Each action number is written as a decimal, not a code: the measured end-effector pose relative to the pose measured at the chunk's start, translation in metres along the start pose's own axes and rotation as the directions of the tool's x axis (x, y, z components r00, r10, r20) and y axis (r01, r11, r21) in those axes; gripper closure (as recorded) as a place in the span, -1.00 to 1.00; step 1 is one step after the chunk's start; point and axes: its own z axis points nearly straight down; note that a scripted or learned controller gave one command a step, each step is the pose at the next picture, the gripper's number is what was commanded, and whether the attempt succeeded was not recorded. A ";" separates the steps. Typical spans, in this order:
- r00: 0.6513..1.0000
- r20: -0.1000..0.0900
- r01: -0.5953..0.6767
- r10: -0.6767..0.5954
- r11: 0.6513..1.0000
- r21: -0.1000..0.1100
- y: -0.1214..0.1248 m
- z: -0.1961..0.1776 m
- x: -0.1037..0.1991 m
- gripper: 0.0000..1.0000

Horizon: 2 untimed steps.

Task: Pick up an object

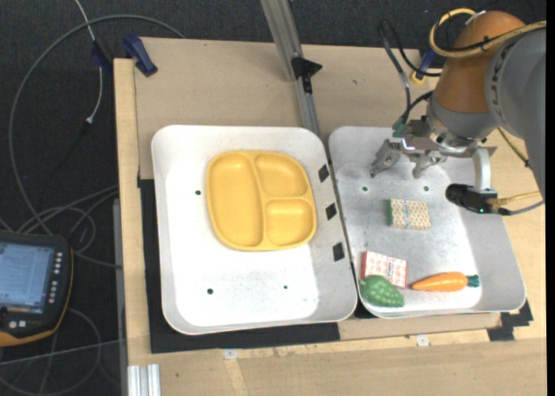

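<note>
Grey metal post [279, 26] behind the bins, handheld screen pendant [30, 286] at left, blue clamp [139, 55]

The grey arm [520, 82] comes in from the right, its orange band [473, 61] sitting above the wrist. The tool [401, 163] points down and to the left, its 2 fingers [381, 160] spread apart with nothing between them.
</note>
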 end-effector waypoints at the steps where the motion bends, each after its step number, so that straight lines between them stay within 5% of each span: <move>1: 1.000 0.001 0.000 0.000 1.000 -0.010 0.002 -0.016 0.000 1.00; 2: 1.000 0.004 0.000 0.000 1.000 -0.015 0.005 -0.061 -0.004 1.00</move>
